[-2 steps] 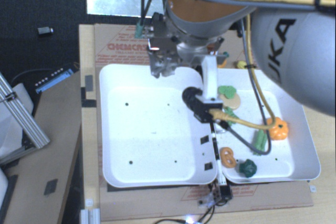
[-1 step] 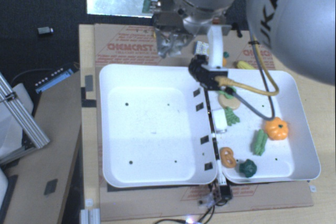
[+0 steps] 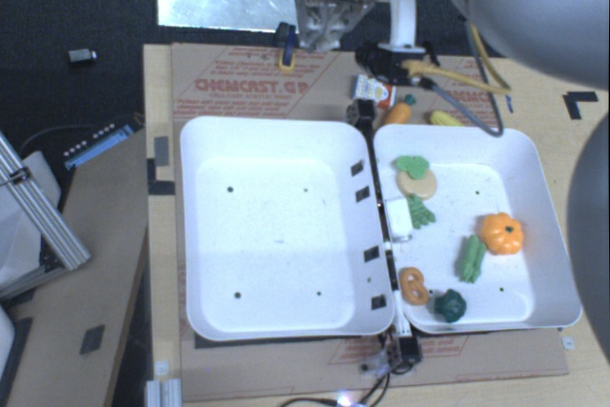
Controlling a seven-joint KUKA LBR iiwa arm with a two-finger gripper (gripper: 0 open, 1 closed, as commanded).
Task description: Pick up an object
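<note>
The right bin (image 3: pixel 534 167) holds several toy foods. An orange pumpkin (image 3: pixel 501 234) lies at its right, with a green pickle (image 3: pixel 471 258) beside it. A pretzel (image 3: pixel 413 285) and a dark green broccoli (image 3: pixel 448 305) rest near the front left corner. A leafy green piece on a tan disc (image 3: pixel 416 175), a white block (image 3: pixel 398 220) and a small green sprig (image 3: pixel 421 211) lie along the left wall. My gripper (image 3: pixel 322 26) hangs high over the bench's far edge, behind the left bin (image 3: pixel 276 133) and well away from the toys.
Behind the right bin, on the cardboard, lie a carrot (image 3: pixel 398 112), a yellow piece (image 3: pixel 444 119), a small bottle (image 3: pixel 372 91) and cables (image 3: pixel 467 86). A yellow and blue clamp (image 3: pixel 285 48) sits at the board's far edge. An aluminium rail (image 3: pixel 38 214) stands at the left.
</note>
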